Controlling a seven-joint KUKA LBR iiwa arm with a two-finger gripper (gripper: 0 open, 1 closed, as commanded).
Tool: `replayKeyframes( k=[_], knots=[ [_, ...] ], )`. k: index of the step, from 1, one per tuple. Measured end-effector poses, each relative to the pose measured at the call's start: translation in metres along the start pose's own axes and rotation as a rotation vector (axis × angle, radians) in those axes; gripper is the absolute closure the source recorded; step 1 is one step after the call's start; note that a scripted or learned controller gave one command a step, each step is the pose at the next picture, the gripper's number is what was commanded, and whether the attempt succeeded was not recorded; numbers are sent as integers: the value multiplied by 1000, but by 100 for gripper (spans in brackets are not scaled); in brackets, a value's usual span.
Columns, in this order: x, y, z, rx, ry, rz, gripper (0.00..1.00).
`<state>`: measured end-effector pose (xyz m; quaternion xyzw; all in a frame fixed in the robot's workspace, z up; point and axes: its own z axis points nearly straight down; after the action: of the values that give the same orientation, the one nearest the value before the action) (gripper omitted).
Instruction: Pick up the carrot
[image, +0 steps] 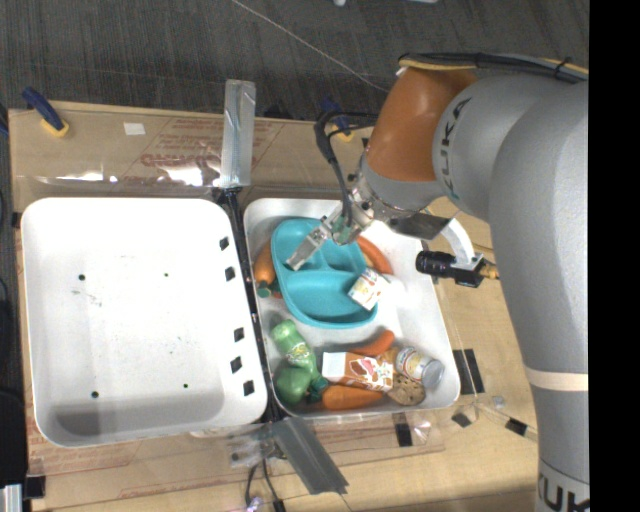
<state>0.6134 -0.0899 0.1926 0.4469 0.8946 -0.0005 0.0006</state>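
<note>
We are in the approach step. Our gripper (318, 238) hovers over the blue bowl (322, 285) in the right bin (440, 330), holding nothing; how open it is we cannot tell. One carrot (345, 397) lies at the lower centre of the frame, so next we must move down-frame toward it.

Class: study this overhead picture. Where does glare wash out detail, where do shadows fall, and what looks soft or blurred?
Camera view: glare whitens the left bin floor and the tape behind it; shadow pools in that bin's near-left corner; the hand over the blue bowl looks soft; the carrot stays fairly crisp.
</note>
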Motion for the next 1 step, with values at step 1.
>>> replayKeyframes(
  k=[1],
  knots=[
    [35, 41, 0, -2, 0, 34, 0]
  ],
)
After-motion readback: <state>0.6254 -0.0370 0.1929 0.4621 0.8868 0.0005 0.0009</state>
